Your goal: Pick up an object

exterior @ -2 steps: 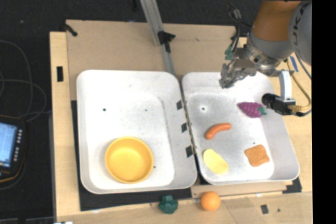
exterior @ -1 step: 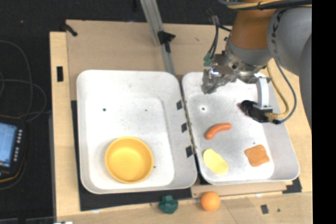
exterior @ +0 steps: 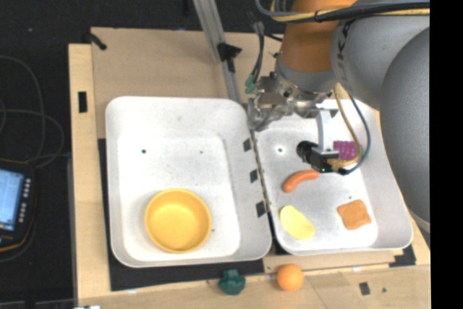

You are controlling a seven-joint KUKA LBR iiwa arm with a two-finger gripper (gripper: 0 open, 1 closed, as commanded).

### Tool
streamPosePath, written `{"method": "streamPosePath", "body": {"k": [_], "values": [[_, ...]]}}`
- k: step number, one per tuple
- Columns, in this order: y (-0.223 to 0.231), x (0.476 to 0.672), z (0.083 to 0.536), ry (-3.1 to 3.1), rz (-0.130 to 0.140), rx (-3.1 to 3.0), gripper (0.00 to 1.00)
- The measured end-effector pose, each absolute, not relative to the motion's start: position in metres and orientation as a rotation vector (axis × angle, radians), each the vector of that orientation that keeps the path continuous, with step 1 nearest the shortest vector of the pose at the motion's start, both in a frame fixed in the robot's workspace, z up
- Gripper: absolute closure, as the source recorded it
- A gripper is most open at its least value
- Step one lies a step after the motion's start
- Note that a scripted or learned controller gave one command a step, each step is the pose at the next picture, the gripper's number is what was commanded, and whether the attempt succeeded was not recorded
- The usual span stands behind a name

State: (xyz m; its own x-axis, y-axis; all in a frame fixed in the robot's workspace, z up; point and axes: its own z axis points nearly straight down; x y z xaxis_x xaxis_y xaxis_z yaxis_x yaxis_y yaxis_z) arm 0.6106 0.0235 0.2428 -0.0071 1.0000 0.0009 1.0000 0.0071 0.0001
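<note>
- At the far left edge, off the tabletop (exterior: pixel 145 69), a dark handheld device with a lit blue screen (exterior: pixel 11 202) lies beside black cables.
- The tan tabletop carries two shallow white bins side by side; the left bin (exterior: pixel 173 127) holds a yellow bowl (exterior: pixel 178 220), upright, in its near part.
- On the tabletop's near edge, just outside the bins, sit a small dark green object (exterior: pixel 231 282) and, to its right, an orange ball (exterior: pixel 290 276); the two are near each other but apart.
- A slanted grey metal rail (exterior: pixel 210 18) runs down from the top toward the seam between the bins.
- The right bin (exterior: pixel 383 228) holds a pale yellow lemon-like piece (exterior: pixel 296 222) near its front left corner; an orange carrot-shaped piece (exterior: pixel 299 179) lies above it, tilted; a toast-coloured square piece (exterior: pixel 354 214) sits further right, apart from both.
- A small black part (exterior: pixel 312 153) with a purple block (exterior: pixel 346 150) beside it hangs over the bin's middle, near the carrot's right end.
- The grey arm with its orange band (exterior: pixel 318 7) reaches in from the right; its gripper (exterior: pixel 278 106) sits over the right bin's far left corner; I cannot tell whether the jaws are apart or together.
</note>
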Motion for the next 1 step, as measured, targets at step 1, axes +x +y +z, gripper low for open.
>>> {"method": "streamPosePath", "body": {"k": [1], "values": [[0.0851,0.5991,0.2422,-2.229,-0.002,-2.211,1.00]]}}
